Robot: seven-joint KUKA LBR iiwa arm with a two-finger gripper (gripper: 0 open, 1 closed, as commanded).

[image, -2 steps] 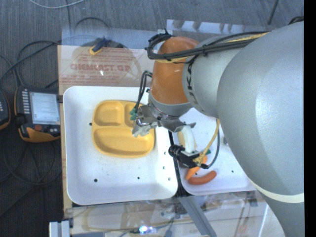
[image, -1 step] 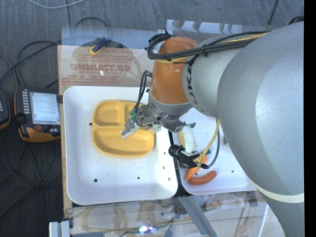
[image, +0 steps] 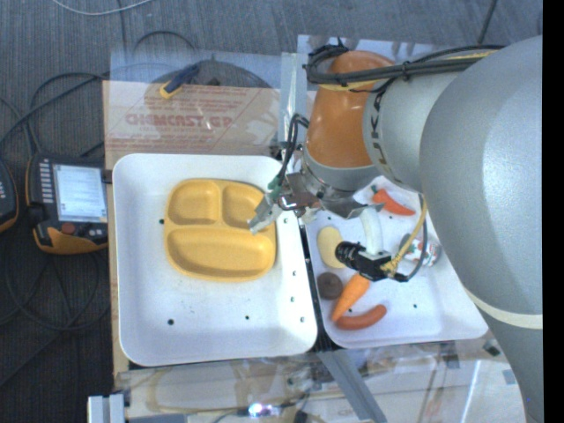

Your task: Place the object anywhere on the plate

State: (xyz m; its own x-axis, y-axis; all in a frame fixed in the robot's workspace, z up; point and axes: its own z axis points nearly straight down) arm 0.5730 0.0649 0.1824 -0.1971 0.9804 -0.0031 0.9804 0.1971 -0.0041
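The gripper (image: 264, 218) is poised over the right edge of the yellow plate (image: 220, 232), its opening and any load impossible to tell, while a carrot (image: 351, 296) is left lying right of the plate.

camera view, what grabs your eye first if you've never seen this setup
The big grey arm with its orange band fills the right side. In the left bin lies a yellow divided plate, with the hand over its right edge. Toy food, including a carrot, lies in the right bin.

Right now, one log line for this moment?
gripper: over plate right edge | grasp: cannot tell | carrot, sausage: right bin
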